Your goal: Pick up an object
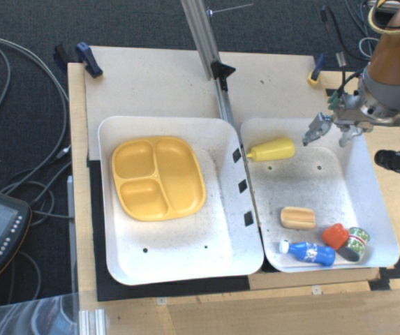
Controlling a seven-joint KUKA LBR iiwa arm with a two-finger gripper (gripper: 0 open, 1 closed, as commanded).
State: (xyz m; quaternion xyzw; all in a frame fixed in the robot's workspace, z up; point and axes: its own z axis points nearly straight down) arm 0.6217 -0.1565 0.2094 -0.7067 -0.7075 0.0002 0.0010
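Spread-fingered and holding nothing, the gripper (329, 132) hangs over the right bin's (367, 180) far end, near a yellow bottle (271, 150) lying flat; probably light, stiff, slick plastic, best pinched across its body.

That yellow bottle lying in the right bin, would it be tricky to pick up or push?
Probably somewhat. The yellow bottle lies on its side and looks rounded, so a push could roll it. Its surface seems smooth plastic, possibly slippery. It tapers toward the cap, so the gripper may hold better on the wider body.
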